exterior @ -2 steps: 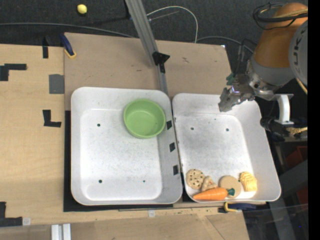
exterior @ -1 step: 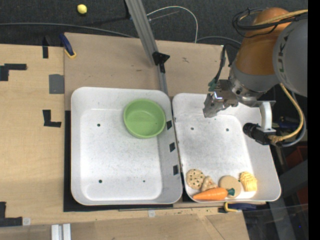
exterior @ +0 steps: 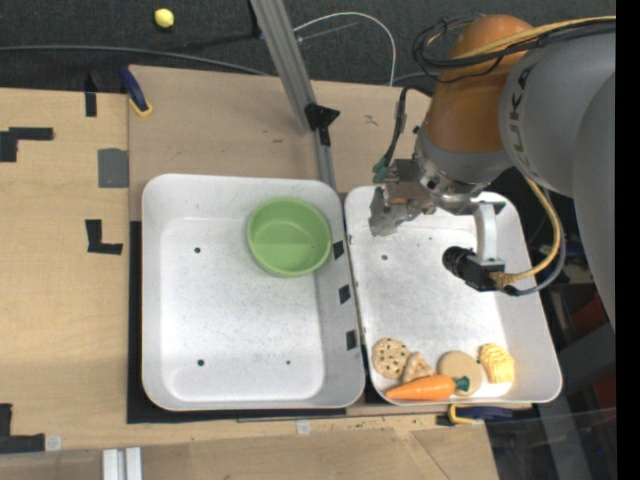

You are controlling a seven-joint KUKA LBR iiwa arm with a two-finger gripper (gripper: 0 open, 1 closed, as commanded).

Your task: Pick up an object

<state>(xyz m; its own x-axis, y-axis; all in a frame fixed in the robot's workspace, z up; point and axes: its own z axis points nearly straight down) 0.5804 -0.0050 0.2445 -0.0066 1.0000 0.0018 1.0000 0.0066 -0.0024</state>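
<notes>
Grey KUKA arm with its two-finger gripper [exterior: 385, 213] poised over the upper left corner of the right shallow white bin [exterior: 520, 268].

The bins rested on a pale wooden bench [exterior: 60, 268] bordered above by dark carpet [exterior: 100, 8] bearing a small yellow ball [exterior: 164, 17]. Whether the gripper was open or closed could not be told. Left of the gripper, in the left white bin [exterior: 200, 298], sat a round green plastic bowl [exterior: 289, 236]. Well below it lay a speckled round cookie [exterior: 388, 356], an orange toy carrot [exterior: 427, 388], and a yellow ridged toy piece [exterior: 496, 363]. "KU" was legible on the arm.
</notes>
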